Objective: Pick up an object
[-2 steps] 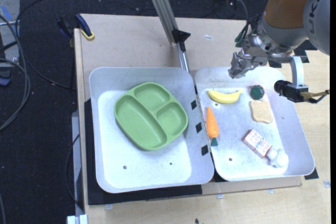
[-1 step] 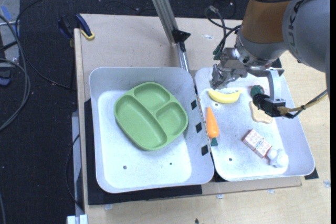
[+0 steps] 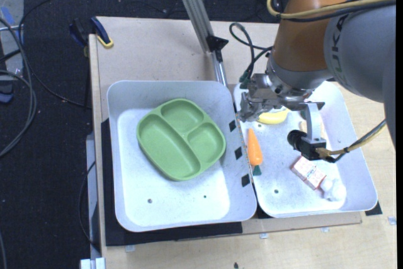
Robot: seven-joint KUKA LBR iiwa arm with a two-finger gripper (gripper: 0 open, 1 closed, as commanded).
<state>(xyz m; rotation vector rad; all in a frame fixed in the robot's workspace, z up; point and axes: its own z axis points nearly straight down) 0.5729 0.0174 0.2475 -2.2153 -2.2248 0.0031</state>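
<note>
arm (image 3: 368,41): single grey arm, enters from the right edge, upper half of the view, reaching left
orange band (image 3: 308,22): rounded orange section above the wrist, faces the camera, hides much of the wrist below it
wrist (image 3: 286,82): grey housing under the orange section, pointed down, cables looping around it
pincer (image 3: 261,104): hangs below the wrist, left of the arm's bulk, low over the counter
fingers: mostly masked by the wrist and cable clutter; spread can't be read, probably too blurred to call
pose: forearm roughly level, tool end turned downward
</note>
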